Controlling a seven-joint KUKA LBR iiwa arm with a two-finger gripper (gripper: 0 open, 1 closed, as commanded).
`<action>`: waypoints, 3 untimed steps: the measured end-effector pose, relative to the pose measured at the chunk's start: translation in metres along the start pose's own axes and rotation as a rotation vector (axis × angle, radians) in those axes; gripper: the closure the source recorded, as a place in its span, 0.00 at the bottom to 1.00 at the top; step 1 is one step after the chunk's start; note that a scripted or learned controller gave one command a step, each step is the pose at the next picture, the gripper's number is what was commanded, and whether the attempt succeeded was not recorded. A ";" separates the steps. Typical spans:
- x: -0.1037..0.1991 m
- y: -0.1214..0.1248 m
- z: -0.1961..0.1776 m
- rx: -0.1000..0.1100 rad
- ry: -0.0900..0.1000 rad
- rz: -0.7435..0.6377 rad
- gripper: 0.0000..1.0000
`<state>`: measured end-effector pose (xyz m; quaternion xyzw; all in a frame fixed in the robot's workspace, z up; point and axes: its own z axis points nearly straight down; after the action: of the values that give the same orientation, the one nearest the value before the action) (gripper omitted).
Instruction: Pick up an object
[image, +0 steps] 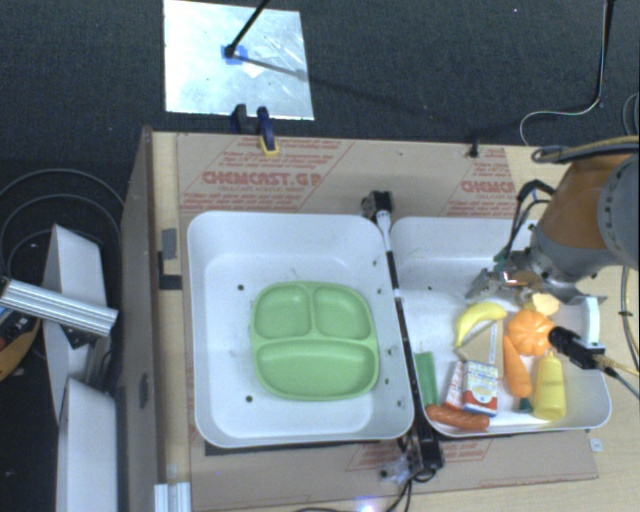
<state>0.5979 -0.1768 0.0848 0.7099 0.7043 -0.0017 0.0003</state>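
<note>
Arm (590, 215) enters from the right, orange band above the wrist, and leans down into the right bin (440, 245). Claw (492, 283) sits low over the bin's upper middle; whether it is spread or closed cannot be told at this size, and nothing is seen pinched in it.

Landmark: the banana (478, 320). It lies just below and a little left of the claw, close to it; contact cannot be made out. Right of the banana, touching or nearly so, an orange round fruit (530, 330). Above that, a small pale yellow piece (545, 302) near the wrist. Below the fruit a carrot (515, 370) lies lengthwise. Right of the carrot, a yellow bottle (549, 385). Below the banana, a juice box (474, 387) with a red and white face; its print is too small to read. Left of the box, a green stick (426, 377) along the bin wall. Under the box, a red-orange sausage shape (458, 417) at the front rim.

Well left of the banana, the left bin (215, 300) holds a green divided plate (315, 338), three sections.

Board (270, 165) under the bins reads "CHEMCAST GP" in red, repeated partly at upper right.
</note>
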 end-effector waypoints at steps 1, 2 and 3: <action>0.063 0.005 -0.068 -0.008 0.003 -0.016 0.00; 0.036 -0.026 -0.004 -0.020 -0.007 -0.007 0.00; 0.014 0.005 -0.096 -0.014 -0.002 -0.012 0.00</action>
<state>0.6034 -0.1625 0.1811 0.7058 0.7084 0.0027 0.0059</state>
